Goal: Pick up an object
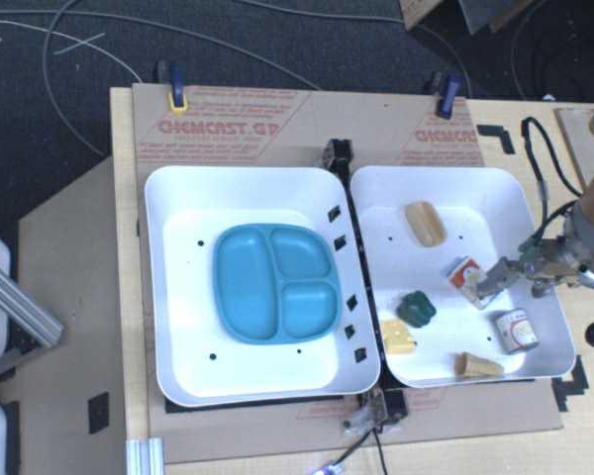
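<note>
Landmark for all positions: the right bin [495, 181].

The arm enters from the right edge of the camera view, low over the right bin's right wall. Gripper [495, 287] sits inside the right bin, in its right half, about mid-height. Whether the claw is released or clenched cannot be told from this view; nothing is visibly between its tips.

Contents of the right bin:
- Small red-and-white carton [462, 274], centre-right, just beside the gripper on its left; contact cannot be told.
- Tan bread roll [426, 223], toward the bin's far side, left of centre, well apart from the gripper.
- Dark green lump [416, 309], left of centre, nearer the front, lying between the carton and the yellow piece.
- Yellow cheese wedge [397, 337], at the bin's front left, close against its left wall.
- Small white can with red label [516, 330], front right, lying on its side, near the gripper and on its front side.
- Tan wedge-shaped piece [479, 366], at the bin's front wall, right of centre.

Left of the right bin, touching it along a row of black clips, is the left bin [178, 344]. It holds a blue divided plate [275, 282] with three compartments, lying flat near its middle.

Both bins rest on a bench board [238, 117] with red print, held by two blue clamps at the far edge.
</note>
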{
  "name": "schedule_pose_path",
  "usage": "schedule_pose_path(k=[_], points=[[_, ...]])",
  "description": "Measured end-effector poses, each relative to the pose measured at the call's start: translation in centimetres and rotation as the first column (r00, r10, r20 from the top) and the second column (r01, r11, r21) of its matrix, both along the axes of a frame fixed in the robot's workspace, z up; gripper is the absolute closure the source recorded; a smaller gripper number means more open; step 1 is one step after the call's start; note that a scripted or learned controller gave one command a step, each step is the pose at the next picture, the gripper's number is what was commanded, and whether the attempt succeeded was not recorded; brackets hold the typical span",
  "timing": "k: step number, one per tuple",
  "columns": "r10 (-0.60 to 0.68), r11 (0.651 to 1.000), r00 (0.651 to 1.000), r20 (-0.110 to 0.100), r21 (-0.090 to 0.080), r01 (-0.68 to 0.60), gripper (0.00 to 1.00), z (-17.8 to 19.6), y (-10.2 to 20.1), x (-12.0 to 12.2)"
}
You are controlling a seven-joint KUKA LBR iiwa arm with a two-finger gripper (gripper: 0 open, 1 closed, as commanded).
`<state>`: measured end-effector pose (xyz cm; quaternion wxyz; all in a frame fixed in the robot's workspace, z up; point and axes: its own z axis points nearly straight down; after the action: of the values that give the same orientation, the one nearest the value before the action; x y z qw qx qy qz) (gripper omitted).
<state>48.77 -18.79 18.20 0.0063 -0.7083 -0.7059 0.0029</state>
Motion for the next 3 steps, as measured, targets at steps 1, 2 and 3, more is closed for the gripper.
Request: schedule_pose_path(k=[1, 2, 3], points=[[0.004, 1.000, 1.000, 0.012, -0.003, -0.004, 0.00, 0.5, 0.0, 0.3], [0.003, 1.000, 1.000, 0.006, -0.001, -0.003, 0.00, -5.7, -0.1, 0.6], [0.003, 1.000, 1.000, 0.007, -0.001, -0.003, 0.00, -10.0, -0.1, 0.5]])
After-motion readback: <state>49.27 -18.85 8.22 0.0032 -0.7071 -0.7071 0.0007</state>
